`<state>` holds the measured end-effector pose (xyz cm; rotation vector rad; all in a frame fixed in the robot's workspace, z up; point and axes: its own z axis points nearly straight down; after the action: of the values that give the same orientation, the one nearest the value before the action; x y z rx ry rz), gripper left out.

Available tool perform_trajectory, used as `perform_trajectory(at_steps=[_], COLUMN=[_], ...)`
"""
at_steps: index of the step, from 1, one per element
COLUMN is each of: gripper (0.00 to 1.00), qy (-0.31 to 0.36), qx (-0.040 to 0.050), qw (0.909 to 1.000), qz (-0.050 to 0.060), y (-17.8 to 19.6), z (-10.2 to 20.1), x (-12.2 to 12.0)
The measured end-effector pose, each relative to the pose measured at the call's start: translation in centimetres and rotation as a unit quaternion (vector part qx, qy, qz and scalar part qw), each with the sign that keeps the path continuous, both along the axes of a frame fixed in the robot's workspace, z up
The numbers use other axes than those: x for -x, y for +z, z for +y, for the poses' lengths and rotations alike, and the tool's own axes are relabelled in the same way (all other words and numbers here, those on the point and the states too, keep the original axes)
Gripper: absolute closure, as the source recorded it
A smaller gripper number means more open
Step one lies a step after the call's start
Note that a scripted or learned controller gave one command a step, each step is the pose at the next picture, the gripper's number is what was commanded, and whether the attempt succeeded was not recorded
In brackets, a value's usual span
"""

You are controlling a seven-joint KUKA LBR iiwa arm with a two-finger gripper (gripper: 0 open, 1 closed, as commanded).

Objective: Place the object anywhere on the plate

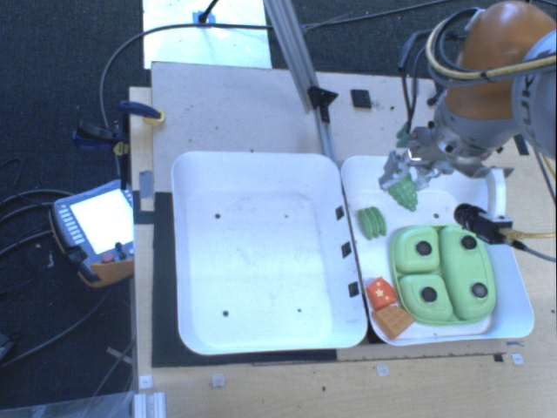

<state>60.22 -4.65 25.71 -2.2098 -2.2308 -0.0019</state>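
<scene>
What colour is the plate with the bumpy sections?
Light green. The plate sits in the right bin, seen clearly in the camera view.

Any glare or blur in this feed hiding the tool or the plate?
Camera view: the white bins are bright and nearly washed out, the tool is soft and smeared against the green object, the green plate reads fairly clearly, and a glaring panel sits at top.
</scene>
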Motion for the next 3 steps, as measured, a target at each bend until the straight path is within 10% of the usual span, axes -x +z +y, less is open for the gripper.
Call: perform_trajectory(at_steps=[3], gripper=[1.0], qy=[0.0], qx=[-0.0002], qw=[1.0], qz=[0.001], y=[-3.4], z=[15.0], x=[8.3])
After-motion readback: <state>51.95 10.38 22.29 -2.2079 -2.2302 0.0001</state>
